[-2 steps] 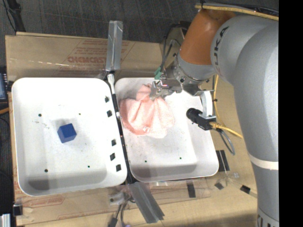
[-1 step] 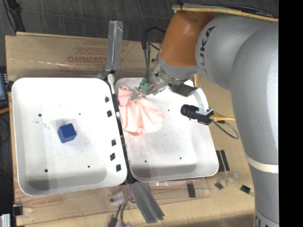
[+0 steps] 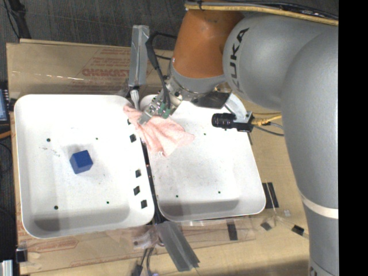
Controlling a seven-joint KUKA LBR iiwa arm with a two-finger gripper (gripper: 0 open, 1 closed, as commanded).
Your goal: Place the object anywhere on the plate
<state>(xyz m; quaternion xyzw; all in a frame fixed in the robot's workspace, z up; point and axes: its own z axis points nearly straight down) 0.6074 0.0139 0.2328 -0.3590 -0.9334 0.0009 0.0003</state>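
Grey arm [image 3: 287, 56] fills the right of the frame, reaching to the upper middle. Its fingers [image 3: 154, 109] sit over the top end of a pink cloth [image 3: 164, 134]; whether they are closed on it cannot be told. That cloth lies in the right bin's [image 3: 230, 194] upper left corner. A blue cube [image 3: 81, 161] rests in the left bin [image 3: 34, 211].

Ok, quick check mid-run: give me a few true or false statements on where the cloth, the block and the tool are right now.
1. The blue block lies in the left bin. True.
2. The pink cloth lies wholly in the left bin. False: it drapes over the edge between the bins, mostly in the right bin.
3. The tool is at the cloth's upper end. True.
4. The block touches the cloth. False: they lie apart.
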